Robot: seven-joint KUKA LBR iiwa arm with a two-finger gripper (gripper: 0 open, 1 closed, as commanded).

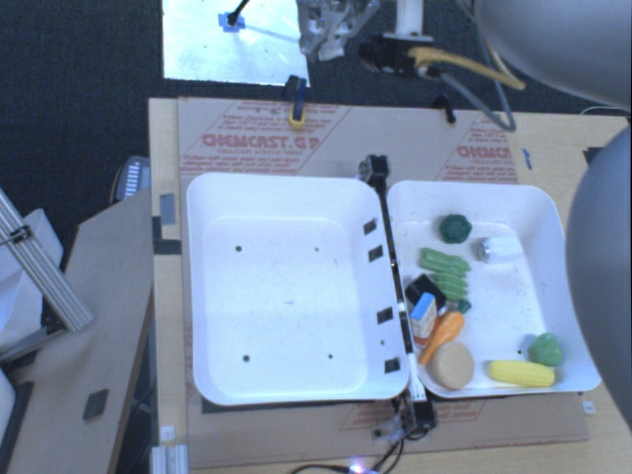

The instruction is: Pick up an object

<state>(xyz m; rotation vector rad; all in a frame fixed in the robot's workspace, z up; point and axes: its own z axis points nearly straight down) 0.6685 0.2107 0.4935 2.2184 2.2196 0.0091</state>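
Observation:
My gripper (324, 30) hangs high at the top of the view, beyond the far edge of the bench and well away from both bins; nothing shows between its fingers. The right bin (553, 227) holds several toy foods: a dark green broccoli (454, 228), a clear cup lying on its side (494, 249), green pea pods (445, 271), a small blue and orange carton (424, 317), an orange carrot (443, 333), a round tan bun (453, 365), a yellow corn cob (521, 372) and a green pepper (545, 350).
The left bin (212, 205) lies beside the right one, with a black clipped divider (388, 265) between them. Both rest on a cardboard sheet (257, 136). A yellow and blue clamp (295, 102) stands at the back. The grey arm body (602, 235) fills the right side.

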